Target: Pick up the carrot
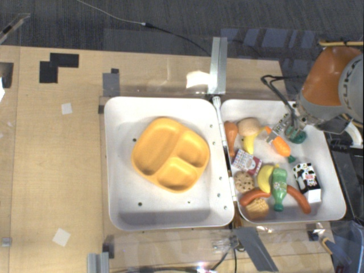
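2 shallow white bins sit side by side: the left white bin (pixel 114 209) carries a yellow plastic divided plate (pixel 170 153), and the right white bin (pixel 335 201) holds a heap of toy food. The grey arm with its orange band (pixel 329 84) reaches in over the right bin's upper right part. Its two-finger gripper (pixel 287 127) hangs just above the small orange carrot (pixel 281 147), near or touching it; whether it is clenched or released cannot be told.

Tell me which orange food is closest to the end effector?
The short orange carrot just below the end effector. The other orange pieces, a long one at the bin's left wall and the sausage, lie farther away.
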Robot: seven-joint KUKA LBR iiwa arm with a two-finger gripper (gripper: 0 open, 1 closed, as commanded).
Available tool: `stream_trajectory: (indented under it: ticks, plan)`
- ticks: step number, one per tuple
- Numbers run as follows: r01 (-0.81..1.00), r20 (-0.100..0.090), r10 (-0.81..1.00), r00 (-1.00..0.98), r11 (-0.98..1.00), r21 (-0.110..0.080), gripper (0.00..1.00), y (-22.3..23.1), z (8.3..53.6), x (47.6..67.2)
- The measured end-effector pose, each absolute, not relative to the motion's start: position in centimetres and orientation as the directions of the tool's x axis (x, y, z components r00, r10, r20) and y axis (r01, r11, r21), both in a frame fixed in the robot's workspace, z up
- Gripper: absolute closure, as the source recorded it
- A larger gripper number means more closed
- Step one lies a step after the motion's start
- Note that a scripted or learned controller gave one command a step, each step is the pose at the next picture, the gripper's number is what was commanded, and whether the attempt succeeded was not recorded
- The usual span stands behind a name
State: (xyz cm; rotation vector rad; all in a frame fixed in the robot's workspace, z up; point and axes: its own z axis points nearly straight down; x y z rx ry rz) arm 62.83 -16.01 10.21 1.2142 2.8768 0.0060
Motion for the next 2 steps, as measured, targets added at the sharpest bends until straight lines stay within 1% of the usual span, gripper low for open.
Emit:
stream_trajectory:
  ticks: [1, 2]
  plan:
    - [0.820, -0.008, 0.820, -0.572, 0.572, 0.009, 1.00, -11.8, 16.1, 55.3]
    - [0.534, -0.014, 0.534, -0.845, 0.845, 0.008, 1.00, -7.4, 25.4, 56.6]
